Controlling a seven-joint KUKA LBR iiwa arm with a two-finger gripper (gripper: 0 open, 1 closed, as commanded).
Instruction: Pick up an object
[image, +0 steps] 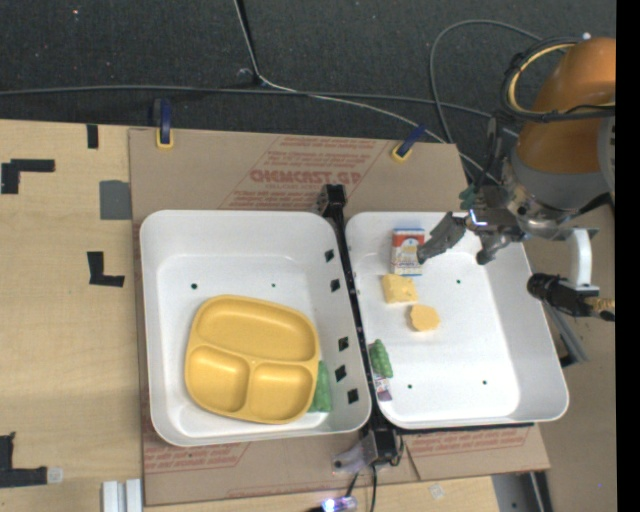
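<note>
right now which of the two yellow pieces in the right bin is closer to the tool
The squarish yellow piece, just below the small red and white box. The rounder yellow piece lies farther down the bin from the tool.

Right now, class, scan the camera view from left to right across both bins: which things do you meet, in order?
Yellow divided plate → green item beside the plate → green packet at the right bin's left wall → round yellow piece → gripper, fingers apart above the right bin.

One fixed overhead camera, slanted down onto both bins.
</note>
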